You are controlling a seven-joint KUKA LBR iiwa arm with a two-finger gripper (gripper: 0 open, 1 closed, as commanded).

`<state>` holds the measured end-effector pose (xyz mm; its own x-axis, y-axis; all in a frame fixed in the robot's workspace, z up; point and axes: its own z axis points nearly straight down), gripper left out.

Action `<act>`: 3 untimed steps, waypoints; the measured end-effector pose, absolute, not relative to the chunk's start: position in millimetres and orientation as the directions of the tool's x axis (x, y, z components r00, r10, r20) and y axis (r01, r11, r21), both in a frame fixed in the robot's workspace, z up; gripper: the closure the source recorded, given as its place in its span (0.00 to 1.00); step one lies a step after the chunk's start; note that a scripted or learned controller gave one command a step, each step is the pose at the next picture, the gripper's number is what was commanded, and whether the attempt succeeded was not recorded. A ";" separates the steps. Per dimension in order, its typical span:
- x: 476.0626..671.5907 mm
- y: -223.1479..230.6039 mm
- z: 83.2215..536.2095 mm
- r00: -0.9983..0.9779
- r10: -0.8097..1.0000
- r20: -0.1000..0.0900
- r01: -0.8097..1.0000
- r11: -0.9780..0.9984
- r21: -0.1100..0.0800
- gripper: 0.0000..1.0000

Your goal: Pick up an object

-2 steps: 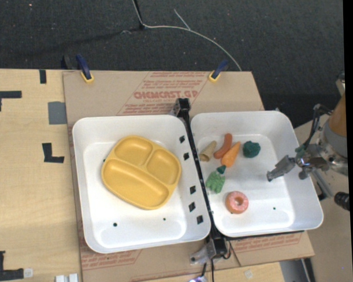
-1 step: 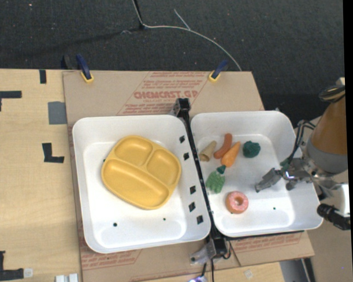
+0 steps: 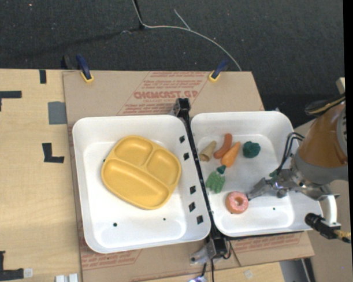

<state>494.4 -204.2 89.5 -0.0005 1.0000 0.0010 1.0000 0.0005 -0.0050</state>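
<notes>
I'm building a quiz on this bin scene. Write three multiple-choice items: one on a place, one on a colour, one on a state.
1. Where is the yellow tray?
A. in the left bin
B. in the right bin
C. on the cardboard outside the bins

2. What colour is the donut?
A. blue
B. pink
C. black

3. How does the donut stand to the gripper?
A. lifted high above the bin
B. inside the tray
C. lying on the bin floor beside the gripper

Answers:
1 A: the tray rests in the left bin.
2 B: its ring looks pink against the white right bin.
3 C: it lies flat on the floor, just left of the gripper's tip.
</notes>
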 end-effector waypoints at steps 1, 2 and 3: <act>495.3 -203.4 101.8 -0.002 1.000 0.002 1.000 0.002 -0.003 1.00; 505.1 -206.1 160.1 -0.002 1.000 -0.002 1.000 0.002 0.005 1.00; 512.0 -211.2 220.3 -0.002 1.000 -0.002 1.000 0.002 0.005 1.00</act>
<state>512.0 -211.2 220.3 -0.0017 1.0000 -0.0024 1.0000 0.0017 0.0051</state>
